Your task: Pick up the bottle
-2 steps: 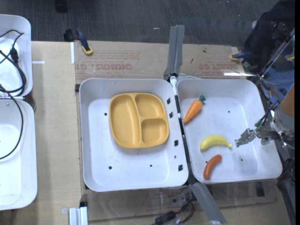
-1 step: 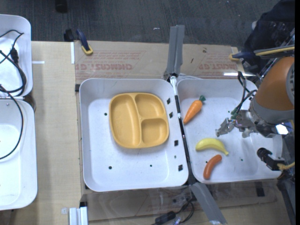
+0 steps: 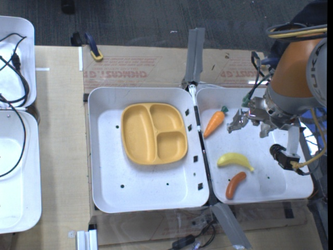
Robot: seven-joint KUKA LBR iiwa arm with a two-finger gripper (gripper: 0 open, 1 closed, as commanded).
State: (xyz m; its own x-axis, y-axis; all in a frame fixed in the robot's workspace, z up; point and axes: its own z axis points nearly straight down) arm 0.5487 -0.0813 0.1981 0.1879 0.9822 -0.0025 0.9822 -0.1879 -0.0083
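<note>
The bottle cannot be made out, so neither its place nor which way its long axis points can be told. The gripper (image 3: 238, 123) hangs just right of the carrot (image 3: 214, 123), over the right bin (image 3: 270, 190); whether it is apart or together cannot be told. The banana (image 3: 234, 161) and a sausage (image 3: 234, 185) lie below the carrot. Above it, the cardboard (image 3: 130, 65) carries red print, upside down and unclear.
</note>
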